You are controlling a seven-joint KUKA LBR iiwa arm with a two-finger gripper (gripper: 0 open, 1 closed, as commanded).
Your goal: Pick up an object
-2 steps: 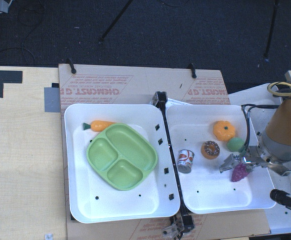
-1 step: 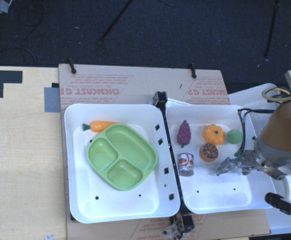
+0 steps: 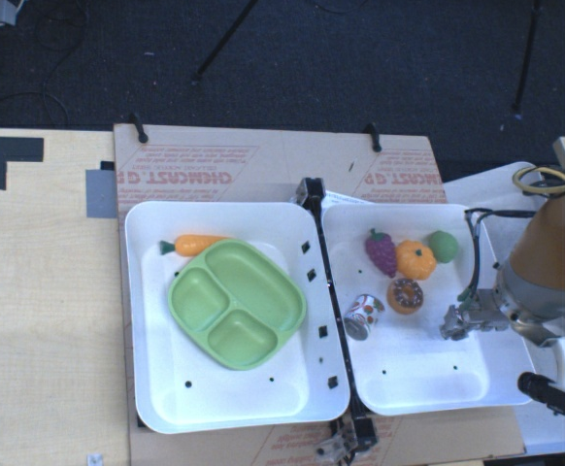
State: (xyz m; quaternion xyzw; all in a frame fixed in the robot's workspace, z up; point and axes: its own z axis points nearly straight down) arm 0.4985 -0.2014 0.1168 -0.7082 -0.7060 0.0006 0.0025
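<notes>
Five small toys lie near the gripper (image 3: 454, 322); the doughnut (image 3: 406, 295) looks light and rigid, best pinched across its rim.

I work in a robot lab: two white bins (image 3: 156, 396) on a cardboard sheet (image 3: 263, 163), dark carpet (image 3: 263, 47), tripod legs (image 3: 229, 27) and loose cables (image 3: 540, 178).

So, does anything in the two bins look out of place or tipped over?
The cup in the right bin lies on its side near the divider. In the left bin, the carrot sits beside the green plate, at its top edge, not on it. Nothing looks spilled or damaged.
</notes>
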